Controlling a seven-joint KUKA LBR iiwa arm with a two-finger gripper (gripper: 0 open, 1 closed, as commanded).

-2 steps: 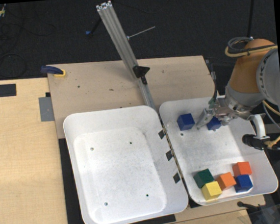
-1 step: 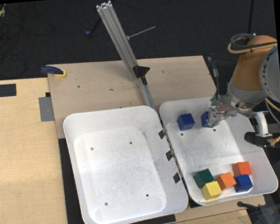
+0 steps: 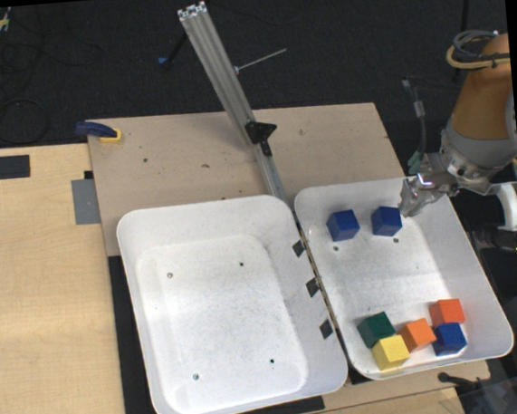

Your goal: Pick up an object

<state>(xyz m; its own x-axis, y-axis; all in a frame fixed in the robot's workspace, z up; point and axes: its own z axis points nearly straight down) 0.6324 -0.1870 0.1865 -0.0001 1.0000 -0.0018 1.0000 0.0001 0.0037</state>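
End effector beside blue cube, right bin, far corner

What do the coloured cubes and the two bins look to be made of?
Cubes, such as the yellow cube: probably painted wood or plastic; flat matte colour, crisp edges. Left bin and right bin: likely moulded plastic; smooth white, rounded corners and rim.

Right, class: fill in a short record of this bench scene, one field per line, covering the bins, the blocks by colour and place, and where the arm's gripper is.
bins: two shallow white bins side by side, left bin, right bin
far blocks, right bin: two blue cubes
near cluster, right bin: green cube, yellow cube, orange cube, red-orange cube, small blue cube
gripper: at right bin's far edge, beside the right-hand far blue cube
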